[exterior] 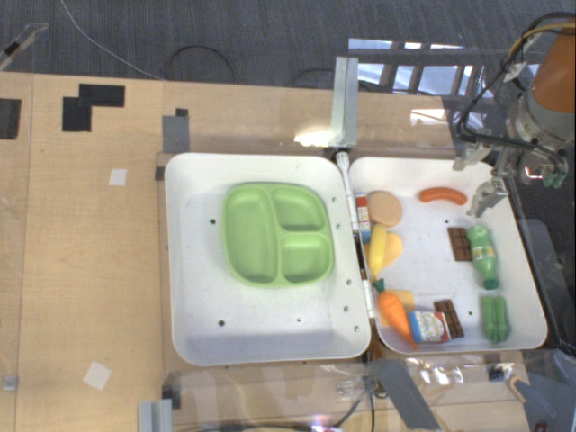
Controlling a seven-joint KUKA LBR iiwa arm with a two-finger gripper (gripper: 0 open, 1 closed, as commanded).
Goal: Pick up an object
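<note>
The right bin [531, 268] holds toy food. A red sausage [442, 195] lies at its back, with a round tan bun [385, 208] and a yellow banana [382, 248] to the left. A brown chocolate bar [460, 243] and a green bottle [483, 255] lie at the right. Near the front are an orange carrot [393, 313], a small red and blue carton [429, 325] and a green pickle [494, 319]. My gripper [479, 176] hovers over the bin's back right corner, just right of the sausage. It is open, with nothing between its fingers.
The left bin [193, 313] carries a green divided plate [276, 233]. A metal divider rail [353, 241] separates the bins. A metal frame [405, 66] stands behind the right bin, and the arm with its cables [540, 88] reaches in from the upper right.
</note>
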